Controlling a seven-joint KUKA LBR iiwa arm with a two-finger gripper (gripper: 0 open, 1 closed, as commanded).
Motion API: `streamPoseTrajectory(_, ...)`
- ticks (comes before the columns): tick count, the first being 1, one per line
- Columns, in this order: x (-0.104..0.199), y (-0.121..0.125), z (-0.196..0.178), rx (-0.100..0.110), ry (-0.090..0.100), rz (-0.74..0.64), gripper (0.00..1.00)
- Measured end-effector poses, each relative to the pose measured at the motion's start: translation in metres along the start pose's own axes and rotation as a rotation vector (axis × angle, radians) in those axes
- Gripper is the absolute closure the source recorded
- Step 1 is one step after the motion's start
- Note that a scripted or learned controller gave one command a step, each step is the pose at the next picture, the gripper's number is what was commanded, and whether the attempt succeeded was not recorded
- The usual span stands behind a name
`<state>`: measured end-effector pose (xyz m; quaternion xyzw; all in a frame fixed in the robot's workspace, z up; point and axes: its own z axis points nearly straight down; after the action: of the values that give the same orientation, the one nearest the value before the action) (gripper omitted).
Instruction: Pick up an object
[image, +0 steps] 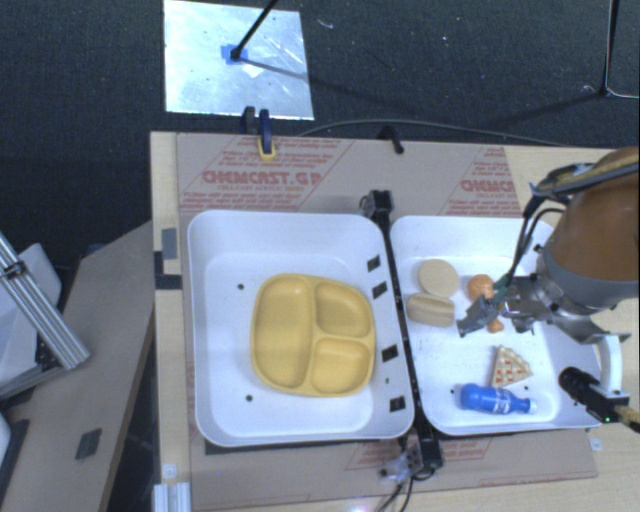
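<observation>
Lowest in the frame, toward the lower right, we see one blue bottle (495, 401) lying on its side along the near wall of the right bin (470, 231), likely just where it came to rest. Just above it sits one pizza slice (510, 367). At the same depth on the left, one yellow divided tray (312, 333) with three compartments lies in the middle of the left bin (225, 300), set apart from the loose items. Further up the right bin we count two tan bread-like pieces (435, 293) stacked close and one small orange object (481, 286) beside them; any of these five could be the pick. Our gripper (482, 316) hangs low between the tan pieces and the pizza slice; whether the fingers are apart or together we cannot tell. Beyond both bins the surface (300, 170) stretches toward the top.
</observation>
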<state>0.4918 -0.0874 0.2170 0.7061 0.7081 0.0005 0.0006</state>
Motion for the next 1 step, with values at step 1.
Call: streamPoseTrajectory(1, 0.0009, 0.0024, 0.0422, 0.004, 0.001, 0.001, 0.0)
